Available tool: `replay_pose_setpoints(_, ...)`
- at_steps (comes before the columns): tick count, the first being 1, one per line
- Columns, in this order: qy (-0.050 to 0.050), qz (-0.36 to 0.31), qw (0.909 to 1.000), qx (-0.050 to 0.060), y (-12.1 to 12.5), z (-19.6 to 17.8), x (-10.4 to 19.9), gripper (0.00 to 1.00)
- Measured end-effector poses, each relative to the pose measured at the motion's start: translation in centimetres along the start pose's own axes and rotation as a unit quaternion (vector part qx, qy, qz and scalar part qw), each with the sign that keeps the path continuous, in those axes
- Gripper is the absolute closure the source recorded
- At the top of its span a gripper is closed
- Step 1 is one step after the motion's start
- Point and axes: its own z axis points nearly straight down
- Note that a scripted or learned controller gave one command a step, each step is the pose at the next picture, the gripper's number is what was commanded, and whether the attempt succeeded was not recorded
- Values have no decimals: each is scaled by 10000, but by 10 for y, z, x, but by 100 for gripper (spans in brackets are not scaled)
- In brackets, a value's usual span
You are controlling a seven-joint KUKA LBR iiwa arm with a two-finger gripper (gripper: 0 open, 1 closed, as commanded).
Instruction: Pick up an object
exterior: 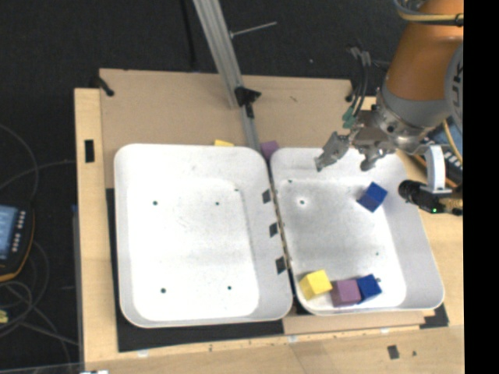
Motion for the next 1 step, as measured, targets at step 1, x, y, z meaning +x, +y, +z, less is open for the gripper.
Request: replay_pose_setpoints(1,-11,29,10000,51,-57,83,-66,0)
